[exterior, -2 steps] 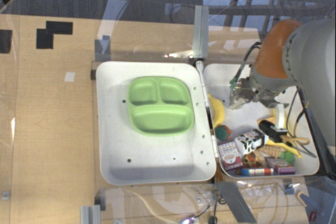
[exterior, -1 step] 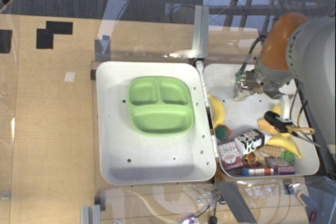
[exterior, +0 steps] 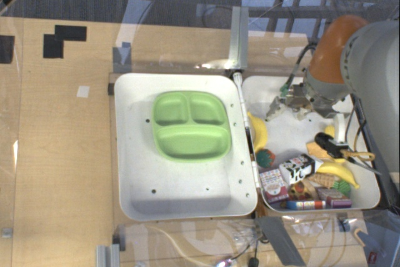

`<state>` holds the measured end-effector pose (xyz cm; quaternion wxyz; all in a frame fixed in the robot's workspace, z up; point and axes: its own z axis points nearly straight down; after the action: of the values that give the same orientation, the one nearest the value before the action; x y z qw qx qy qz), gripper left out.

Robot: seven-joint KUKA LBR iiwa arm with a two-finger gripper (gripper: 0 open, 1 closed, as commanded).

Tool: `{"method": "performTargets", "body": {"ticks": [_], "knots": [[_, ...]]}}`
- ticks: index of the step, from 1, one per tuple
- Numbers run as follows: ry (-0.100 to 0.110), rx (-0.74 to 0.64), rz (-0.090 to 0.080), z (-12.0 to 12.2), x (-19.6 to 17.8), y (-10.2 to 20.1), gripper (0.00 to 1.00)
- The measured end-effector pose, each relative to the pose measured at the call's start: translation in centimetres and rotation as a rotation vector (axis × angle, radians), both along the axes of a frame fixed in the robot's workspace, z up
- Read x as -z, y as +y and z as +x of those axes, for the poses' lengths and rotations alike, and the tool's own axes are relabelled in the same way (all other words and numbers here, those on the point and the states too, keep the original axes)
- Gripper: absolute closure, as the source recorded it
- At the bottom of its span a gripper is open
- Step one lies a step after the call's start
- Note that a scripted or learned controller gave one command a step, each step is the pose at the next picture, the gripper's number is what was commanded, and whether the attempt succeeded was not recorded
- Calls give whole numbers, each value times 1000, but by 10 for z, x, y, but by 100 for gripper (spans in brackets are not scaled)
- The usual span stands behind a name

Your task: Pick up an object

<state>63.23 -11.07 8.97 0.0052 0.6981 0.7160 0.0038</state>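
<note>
My gripper (exterior: 279, 107) hangs over the upper part of the right bin (exterior: 265, 87), above bare white floor, with nothing seen in it. A yellow banana (exterior: 259, 132) lies just below and left of it, against the bin's left wall. Lower down are a red and green ball (exterior: 265, 157), a black and white carton (exterior: 297, 168), a pink and white packet (exterior: 272, 183) and a second banana (exterior: 340, 171). Markers (exterior: 307, 204) lie along the bin's front wall.
The left bin (exterior: 134, 191) holds a green divided plate (exterior: 190, 124) at its middle. A metal rail (exterior: 240, 40) stands between the bins at the back. The grey arm with its orange band (exterior: 334, 50) covers the right bin's upper right corner.
</note>
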Motion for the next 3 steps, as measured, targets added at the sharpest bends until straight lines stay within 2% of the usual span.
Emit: {"method": "performTargets", "body": {"ticks": [1,2,3], "knots": [[3,-48,1,39,1,19,0],[1,-326,-3,26,0,28,0],[14,-339,5,38,1,21,0]]}}
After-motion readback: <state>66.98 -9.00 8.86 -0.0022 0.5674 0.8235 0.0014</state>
